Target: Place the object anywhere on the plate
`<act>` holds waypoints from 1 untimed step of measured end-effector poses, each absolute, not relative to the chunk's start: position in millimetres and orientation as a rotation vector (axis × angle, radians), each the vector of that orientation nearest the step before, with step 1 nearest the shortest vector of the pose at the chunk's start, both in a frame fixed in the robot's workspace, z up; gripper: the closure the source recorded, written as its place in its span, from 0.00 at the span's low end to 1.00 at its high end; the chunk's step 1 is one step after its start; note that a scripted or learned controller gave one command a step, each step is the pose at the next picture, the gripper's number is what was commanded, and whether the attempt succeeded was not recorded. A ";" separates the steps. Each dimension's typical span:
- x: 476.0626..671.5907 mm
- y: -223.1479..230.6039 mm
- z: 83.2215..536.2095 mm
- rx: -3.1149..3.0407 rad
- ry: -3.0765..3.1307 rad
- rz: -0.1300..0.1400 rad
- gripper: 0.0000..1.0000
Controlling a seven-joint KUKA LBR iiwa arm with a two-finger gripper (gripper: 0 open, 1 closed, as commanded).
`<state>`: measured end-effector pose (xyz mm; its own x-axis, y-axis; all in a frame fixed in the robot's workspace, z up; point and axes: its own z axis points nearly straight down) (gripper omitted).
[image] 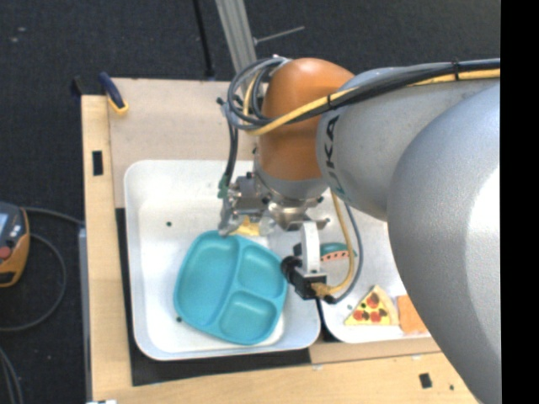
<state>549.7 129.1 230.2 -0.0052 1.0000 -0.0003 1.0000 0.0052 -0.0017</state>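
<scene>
Gripper (240,219) sits low in the left bin (147,225), right at the teal plate's (230,287) top edge; can't tell its state. Something yellowish (247,225) peeks out under it. Pizza slice toy (370,307) lies well off to its right.

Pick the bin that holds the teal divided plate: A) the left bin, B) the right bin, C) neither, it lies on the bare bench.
A: the plate lies inside the left bin, while the pizza slice sits in the right bin.
</scene>
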 end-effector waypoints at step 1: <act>550.2 127.8 231.3 -2.219 -2.224 0.000 0.00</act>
